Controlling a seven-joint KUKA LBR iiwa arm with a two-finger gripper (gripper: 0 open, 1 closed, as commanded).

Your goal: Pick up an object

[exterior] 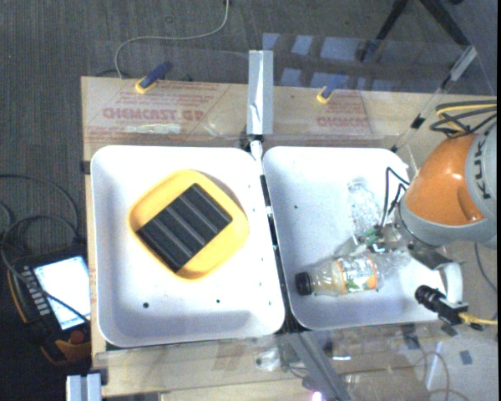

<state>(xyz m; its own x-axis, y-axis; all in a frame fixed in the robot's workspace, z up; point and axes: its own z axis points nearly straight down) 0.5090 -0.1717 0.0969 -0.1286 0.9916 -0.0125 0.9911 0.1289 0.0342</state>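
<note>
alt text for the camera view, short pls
Grey and orange arm reaches from the right over the right bin, above a clear plastic bottle lying on its side with a dark cap. The left bin holds a yellow object with a black ribbed top.

At the right edge of the frame, the arm [451, 195] shows a rounded orange band above a pale grey wrist ring. Thin black cables run beside it. A partial dark letter marking sits on the orange shell.
</note>
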